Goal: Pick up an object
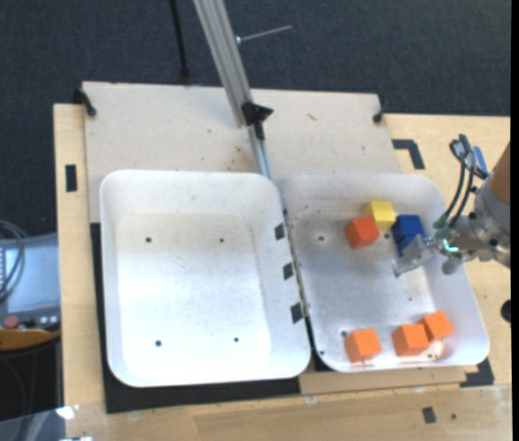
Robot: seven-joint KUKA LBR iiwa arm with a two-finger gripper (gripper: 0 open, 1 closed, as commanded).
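From the camera view above the bench, I reach in from three o'clock, and my gripper (412, 257) hangs over the right bin (325, 211), low and close to its floor, a little right of the bin's centre. Whether it is set wide or narrow I cannot tell at this slant, and I see no object caught in it, so I count nothing as picked.

The nearest candidate is the blue block (407, 230), just beside my gripper at about eleven o'clock from it, so close that the two may be touching; I cannot say which. Pressed against the blue one at its ten o'clock is the yellow block (381, 212), and an orange-red block (362, 232) sits just at nine o'clock of that pair. Along the bin's six o'clock edge lie three orange blocks: one (363, 344) toward seven o'clock, a second (411, 338) and a third (437, 324) side by side toward five o'clock, well apart from my gripper.

The left bin (117, 246) lies at nine o'clock of all this.

My judgement: the approach is made, every block rests on the bin floor, and the grasp and the lift are both left to do.
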